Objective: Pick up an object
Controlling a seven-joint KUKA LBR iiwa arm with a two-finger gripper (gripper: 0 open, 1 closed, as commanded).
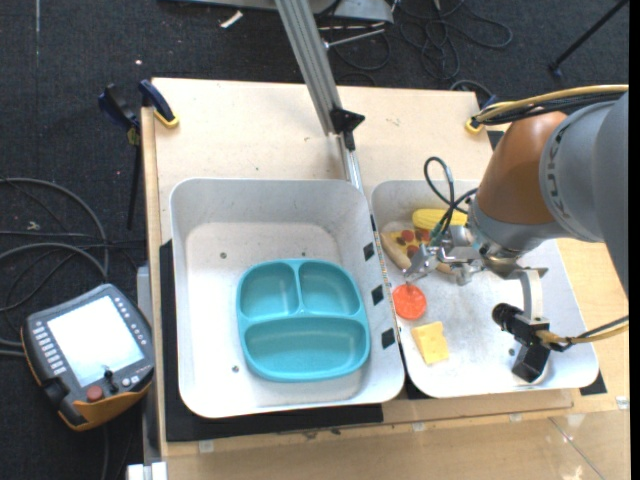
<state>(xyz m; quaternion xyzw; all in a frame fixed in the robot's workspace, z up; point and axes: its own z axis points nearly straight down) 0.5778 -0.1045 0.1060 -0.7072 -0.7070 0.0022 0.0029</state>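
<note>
gripper point(432, 259) low in right bin point(570, 363), grip state unclear | pizza slice point(401, 244) touching it on left | orange disc point(409, 301) just below | cheese wedge point(432, 342) nearer front

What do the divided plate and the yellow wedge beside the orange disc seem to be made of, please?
Divided plate: likely moulded plastic, given its even teal colour and soft sheen. Yellow wedge: matte and pale, probably foam or plastic toy cheese; too small to be sure.
</note>
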